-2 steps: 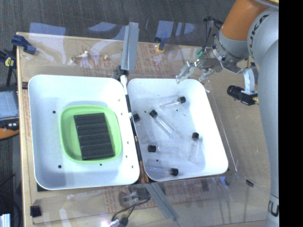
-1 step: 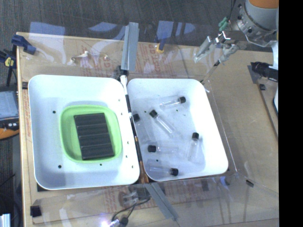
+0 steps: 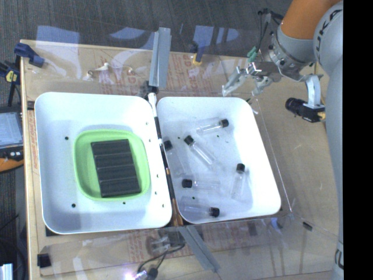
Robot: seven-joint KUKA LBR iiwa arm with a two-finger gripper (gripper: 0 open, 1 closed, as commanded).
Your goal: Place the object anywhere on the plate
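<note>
So the claw (image 3: 247, 79) is hovering up past the far edge of the right bin (image 3: 265, 174), fingers spread and nothing in them. The stuff to grab is a bunch of clear vials with black caps scattered in that bin. The closest one (image 3: 213, 125) sits near and a bit left of the claw, long axis running roughly left-right, cap on the right end. Another vial (image 3: 197, 148) lies diagonally closer to the middle. The green plate (image 3: 83, 156) is way over in the left bin (image 3: 52, 127), with a dark ridged block (image 3: 115, 168) already on it. The wall between the bins is the only hurdle, I'd guess.
</note>
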